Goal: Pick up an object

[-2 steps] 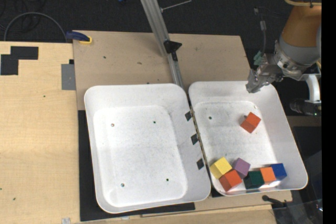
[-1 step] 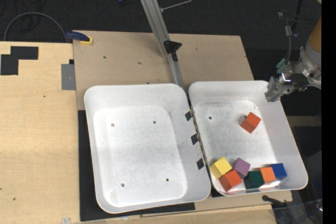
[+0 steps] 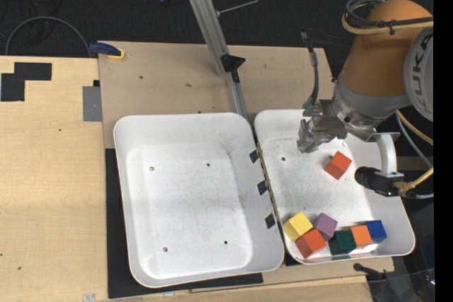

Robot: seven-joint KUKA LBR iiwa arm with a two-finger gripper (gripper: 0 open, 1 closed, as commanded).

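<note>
My gripper [image 3: 308, 140] hangs over the far part of the right bin [image 3: 297, 184], under the grey wrist with the orange band. A red-orange cube [image 3: 338, 165] lies just right of it and nearer the camera, apart from it. Along the bin's front edge sits a cluster of blocks: yellow [image 3: 299, 224], purple [image 3: 325, 224], red [image 3: 310, 242], green [image 3: 342, 242], orange [image 3: 362, 234] and blue [image 3: 376, 230]. I see no object in the gripper.
The left bin [image 3: 184, 194] lies beside the right one, divided from it by a rim with black clips [image 3: 262, 187]. A slanted aluminium rail [image 3: 212, 32] rises behind the bins. A black cable fitting [image 3: 375, 180] sits at the right bin's right side.
</note>
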